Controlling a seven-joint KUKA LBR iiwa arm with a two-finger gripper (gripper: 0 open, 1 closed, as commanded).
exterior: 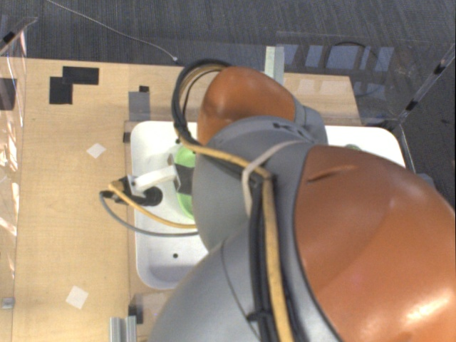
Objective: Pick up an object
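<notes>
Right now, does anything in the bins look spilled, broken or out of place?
Nothing stands out. The arm covers most of both bins; the left bin shows bare white floor and a green object partly hidden under the arm.

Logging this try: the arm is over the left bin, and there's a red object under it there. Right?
Not quite. The camera view shows the arm over the left bin, but the object peeking out under it is green, not red.

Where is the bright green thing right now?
The green thing sits in the left white bin, near the middle of the camera view, tucked against the grey arm, which hides part of it.
</notes>
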